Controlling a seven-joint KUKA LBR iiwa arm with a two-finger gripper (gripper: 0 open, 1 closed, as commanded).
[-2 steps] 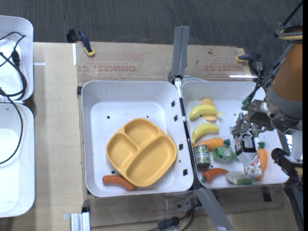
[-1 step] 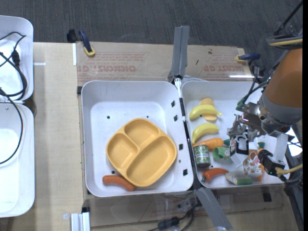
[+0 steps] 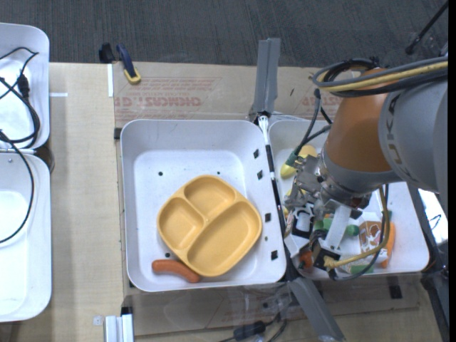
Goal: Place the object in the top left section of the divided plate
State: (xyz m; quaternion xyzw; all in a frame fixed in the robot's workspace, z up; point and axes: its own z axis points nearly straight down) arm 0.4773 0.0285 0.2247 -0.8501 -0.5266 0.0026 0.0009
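1. The bench (image 3: 78,191) carries two shallow white bins side by side, with a grey divider post rising where their far corners meet.
2. The arm (image 3: 385,120), grey with an orange band, reaches in from the right and hangs low over the right bin (image 3: 413,262), covering much of it.
3. The left bin (image 3: 135,191) holds the divided plate (image 3: 209,225), a yellow three-part dish lying slightly turned. All three of its sections look bare, so nothing has been delivered yet.
4. The end effector (image 3: 313,216) sits down among the clutter at the left side of the right bin. Wrist hardware and cables crowd it, so I cannot tell whether it is open or closed, or whether it grips anything.
5. The clutter under it includes a yellow piece (image 3: 291,167) near the bin's far left, a green piece (image 3: 335,228) and a printed packet (image 3: 370,235). Which of these is the object to be moved I cannot tell; it is judged to be in this bin, under or beside the end effector.
6. An orange sausage-like toy (image 3: 174,268) lies in the left bin, touching the plate's near rim but outside it.
7. Judgement: the task is at the picking stage. A secure grasp, a lift, the carry across and a release into the plate's top left section all remain.
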